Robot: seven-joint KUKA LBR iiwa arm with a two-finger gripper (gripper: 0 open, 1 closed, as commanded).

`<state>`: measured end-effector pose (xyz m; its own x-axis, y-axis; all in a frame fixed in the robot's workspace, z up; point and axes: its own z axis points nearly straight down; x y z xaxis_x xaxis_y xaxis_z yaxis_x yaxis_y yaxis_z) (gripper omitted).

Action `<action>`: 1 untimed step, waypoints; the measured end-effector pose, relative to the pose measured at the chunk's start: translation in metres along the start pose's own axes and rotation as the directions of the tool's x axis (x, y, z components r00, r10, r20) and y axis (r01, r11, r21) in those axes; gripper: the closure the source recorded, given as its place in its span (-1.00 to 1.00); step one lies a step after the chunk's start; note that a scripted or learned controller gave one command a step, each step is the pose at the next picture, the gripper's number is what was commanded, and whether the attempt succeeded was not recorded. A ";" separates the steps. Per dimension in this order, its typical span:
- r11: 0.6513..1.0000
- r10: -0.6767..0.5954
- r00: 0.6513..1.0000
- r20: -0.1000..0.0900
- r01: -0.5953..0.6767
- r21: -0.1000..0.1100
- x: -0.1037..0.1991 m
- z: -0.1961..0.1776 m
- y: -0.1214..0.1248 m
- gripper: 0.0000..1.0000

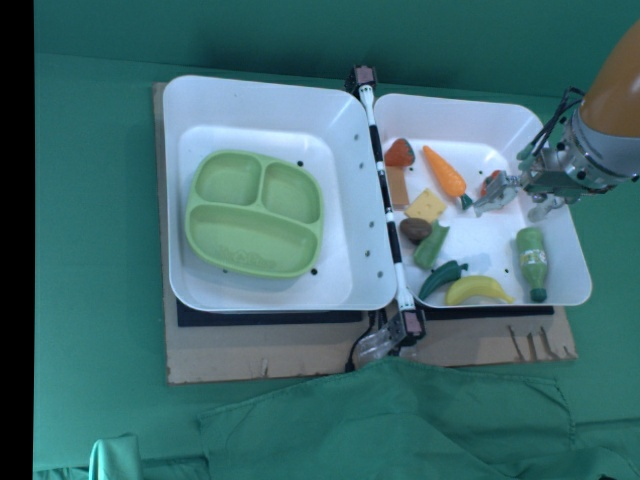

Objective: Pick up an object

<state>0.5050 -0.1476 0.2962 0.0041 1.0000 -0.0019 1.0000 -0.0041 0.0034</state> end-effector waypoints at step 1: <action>1.000 -0.002 1.000 -0.001 0.002 0.001 0.010 -0.002 -0.002 -1.00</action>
<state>0.5028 -0.1374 0.2978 0.0017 1.0000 -0.0005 1.0000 -0.0017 0.0027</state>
